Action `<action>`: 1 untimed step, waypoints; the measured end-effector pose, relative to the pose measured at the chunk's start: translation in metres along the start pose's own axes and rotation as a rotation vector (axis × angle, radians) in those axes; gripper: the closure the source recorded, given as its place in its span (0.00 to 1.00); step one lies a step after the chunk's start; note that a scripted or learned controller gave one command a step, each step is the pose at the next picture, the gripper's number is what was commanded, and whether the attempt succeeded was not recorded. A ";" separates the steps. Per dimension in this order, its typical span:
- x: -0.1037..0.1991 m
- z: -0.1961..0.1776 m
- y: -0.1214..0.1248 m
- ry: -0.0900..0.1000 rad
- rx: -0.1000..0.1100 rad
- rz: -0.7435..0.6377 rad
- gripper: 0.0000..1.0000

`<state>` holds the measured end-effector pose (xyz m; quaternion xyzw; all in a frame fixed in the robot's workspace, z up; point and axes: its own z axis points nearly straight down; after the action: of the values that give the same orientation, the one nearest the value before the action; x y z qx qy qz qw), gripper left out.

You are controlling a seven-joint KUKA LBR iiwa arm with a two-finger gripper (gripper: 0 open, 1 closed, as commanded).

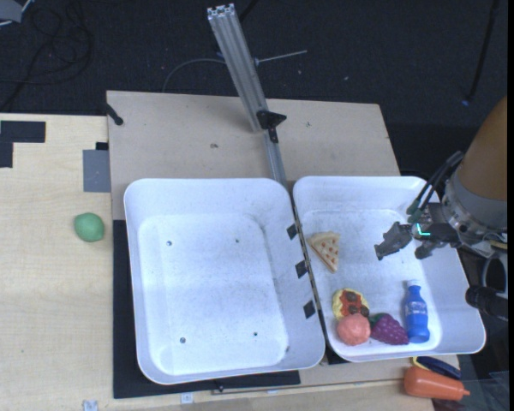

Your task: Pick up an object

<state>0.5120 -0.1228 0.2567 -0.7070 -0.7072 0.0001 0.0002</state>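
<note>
i see my tool (409,239) hanging over the right bin (360,199), fingers spread wide with nothing between them. just below it a blue bottle (416,312) lies by purple grapes (389,329) and a red fruit (353,330); its label is too small to read.

Green ball (90,227) sits way off left of the pincer (409,242); orange thing (435,385) lies closer, on its camera side.
</note>
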 end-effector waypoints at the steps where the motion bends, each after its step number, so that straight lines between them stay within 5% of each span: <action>1: 0.000 0.000 0.000 0.000 0.000 0.000 0.00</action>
<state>0.5120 -0.1228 0.2567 -0.7070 -0.7072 0.0002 0.0003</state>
